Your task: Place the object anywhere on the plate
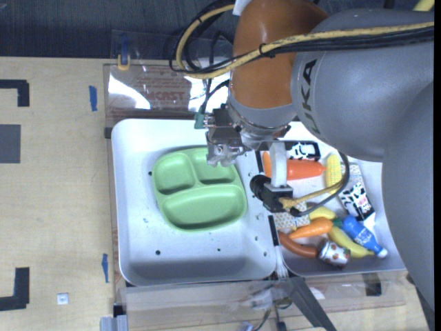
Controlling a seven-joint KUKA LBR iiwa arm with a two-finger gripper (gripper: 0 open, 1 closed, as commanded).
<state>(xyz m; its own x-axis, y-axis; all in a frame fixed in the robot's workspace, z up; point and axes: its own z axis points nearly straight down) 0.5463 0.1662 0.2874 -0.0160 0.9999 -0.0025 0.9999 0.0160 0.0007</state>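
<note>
A green plate (200, 192) with three compartments lies in the left white bin (138, 247). My gripper (219, 155) hangs over the plate's upper right compartment, near the plate's back edge. The metal fingertips (213, 158) point down at the plate. The wrist and the arm above hide much of the gripper, and I see no object between the fingers.
The right bin (375, 257) holds several toy items: an orange carrot (311, 229), a yellow banana (344, 243), a blue bottle (362, 233), a corn cob (333, 169), a black-and-white patterned piece (357, 198). The grey arm (365, 67) covers the upper right.
</note>
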